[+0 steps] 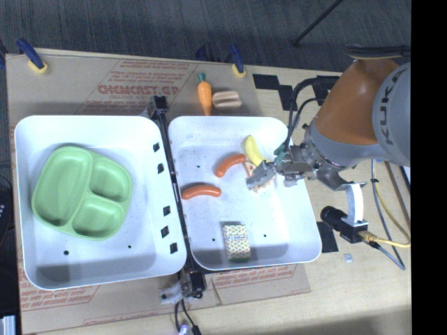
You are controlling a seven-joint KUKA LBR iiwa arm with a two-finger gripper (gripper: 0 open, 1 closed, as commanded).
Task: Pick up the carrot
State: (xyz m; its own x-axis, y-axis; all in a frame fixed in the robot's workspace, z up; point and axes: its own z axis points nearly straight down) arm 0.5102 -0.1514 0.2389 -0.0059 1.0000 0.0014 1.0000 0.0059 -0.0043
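bench [84, 82]: brown cardboard sheet with red print on top, two white bins side by side on it
arm [363, 110]: grey with orange band, reaches in from the right, wrist over right bin's right edge
left bin [28, 257]: white, shallow, holds a green divided plate [82, 191]
right bin [293, 236]: white, shallow, holds two sausages, banana, small box
gripper [262, 178]: low inside right bin, right of centre, just beside the banana; jaws state cannot tell, too small and cluttered
carrot [204, 95]: orange with green top, lies on the bench outside the bins, just beyond right bin's far rim, well apart from gripper
hot dog bun [226, 100]: just right of carrot, also on bench
banana [252, 150]: yellow, right bin
upper sausage [230, 164]: orange-red, curved, left of banana
lower sausage [201, 191]: near bin's left wall
small box [237, 241]: patterned, near bin's front wall
blue clamps [31, 55]: along cardboard's far edge
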